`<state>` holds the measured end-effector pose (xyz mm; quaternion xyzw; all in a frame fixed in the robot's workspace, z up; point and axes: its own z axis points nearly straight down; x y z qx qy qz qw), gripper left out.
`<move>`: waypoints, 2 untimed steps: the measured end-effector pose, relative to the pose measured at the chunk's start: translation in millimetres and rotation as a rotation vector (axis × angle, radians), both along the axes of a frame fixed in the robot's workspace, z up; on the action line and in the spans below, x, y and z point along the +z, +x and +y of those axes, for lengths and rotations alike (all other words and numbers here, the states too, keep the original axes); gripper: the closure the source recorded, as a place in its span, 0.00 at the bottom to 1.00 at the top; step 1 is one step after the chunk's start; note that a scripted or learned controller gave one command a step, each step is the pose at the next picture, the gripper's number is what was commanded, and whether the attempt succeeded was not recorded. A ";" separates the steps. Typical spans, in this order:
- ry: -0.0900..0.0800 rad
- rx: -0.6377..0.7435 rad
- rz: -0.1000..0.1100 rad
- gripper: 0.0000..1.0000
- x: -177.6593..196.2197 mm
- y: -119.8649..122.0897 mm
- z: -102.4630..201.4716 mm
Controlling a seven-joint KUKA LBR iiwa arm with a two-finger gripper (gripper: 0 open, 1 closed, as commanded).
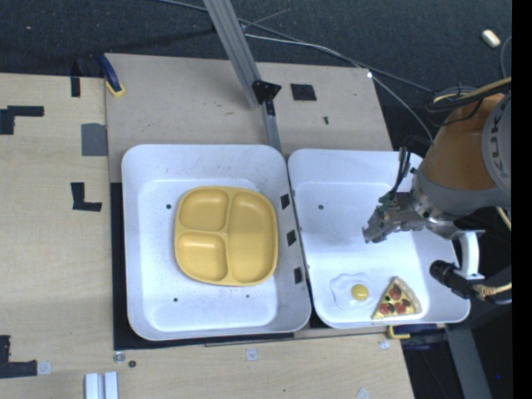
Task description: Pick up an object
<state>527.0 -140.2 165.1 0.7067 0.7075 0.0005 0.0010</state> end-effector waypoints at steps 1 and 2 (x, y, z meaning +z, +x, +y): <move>0.000 0.000 0.000 1.00 37.6 0.5 0.3; 0.003 0.006 0.002 1.00 50.8 21.9 51.9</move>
